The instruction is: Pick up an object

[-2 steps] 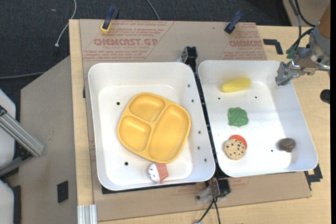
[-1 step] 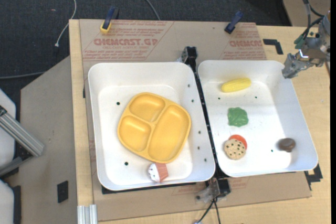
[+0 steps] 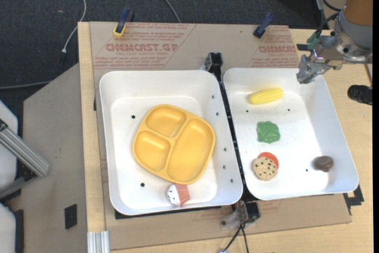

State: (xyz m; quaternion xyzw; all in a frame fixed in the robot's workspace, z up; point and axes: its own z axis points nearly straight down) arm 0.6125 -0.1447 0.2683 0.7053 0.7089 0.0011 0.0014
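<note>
Cupcake (image 3: 177, 194) low; arm (image 3: 355, 21) above right bin (image 3: 337, 133)

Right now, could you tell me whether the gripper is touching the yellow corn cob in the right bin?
Apart. The camera view shows the gripper at the bin's far right corner, with bare white bin floor between it and the corn cob.

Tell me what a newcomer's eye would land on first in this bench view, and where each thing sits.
The yellow divided plate stands out most, lying in the middle of the left bin with a small cupcake toy just below it. In the right bin sit a corn cob, a green lump, a cookie and a small brown piece. The gripper hangs over that bin's upper right corner.
</note>
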